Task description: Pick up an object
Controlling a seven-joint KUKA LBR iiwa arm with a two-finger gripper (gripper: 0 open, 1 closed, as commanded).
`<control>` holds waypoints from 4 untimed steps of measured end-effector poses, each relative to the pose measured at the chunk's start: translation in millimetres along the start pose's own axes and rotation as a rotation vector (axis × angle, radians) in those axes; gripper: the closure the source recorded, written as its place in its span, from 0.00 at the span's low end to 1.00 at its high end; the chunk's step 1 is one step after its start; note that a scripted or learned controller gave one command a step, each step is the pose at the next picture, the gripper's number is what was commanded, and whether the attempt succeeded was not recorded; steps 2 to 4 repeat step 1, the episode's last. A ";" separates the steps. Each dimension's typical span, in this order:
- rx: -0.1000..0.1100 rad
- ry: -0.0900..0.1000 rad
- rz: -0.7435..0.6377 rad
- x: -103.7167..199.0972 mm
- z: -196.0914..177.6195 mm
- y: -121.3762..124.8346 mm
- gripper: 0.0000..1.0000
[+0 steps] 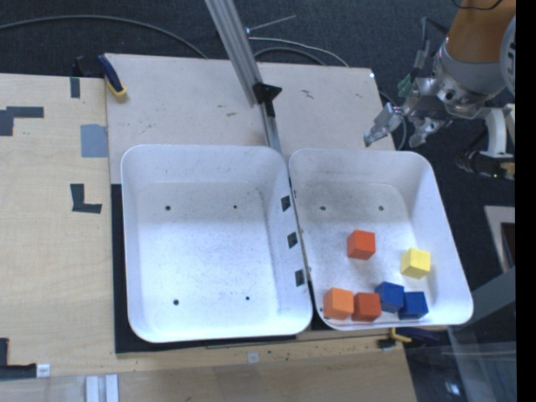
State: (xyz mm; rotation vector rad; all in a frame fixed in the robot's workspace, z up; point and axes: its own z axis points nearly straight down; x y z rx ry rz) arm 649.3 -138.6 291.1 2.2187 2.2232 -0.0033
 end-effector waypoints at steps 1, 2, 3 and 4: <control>0.010 0.003 0.000 50.4 169.7 -37.9 0.00; 0.010 0.003 0.000 50.4 169.7 -37.9 0.00; 0.010 0.003 0.000 50.4 169.7 -37.9 0.00; 0.010 0.003 0.000 50.4 169.7 -37.9 0.00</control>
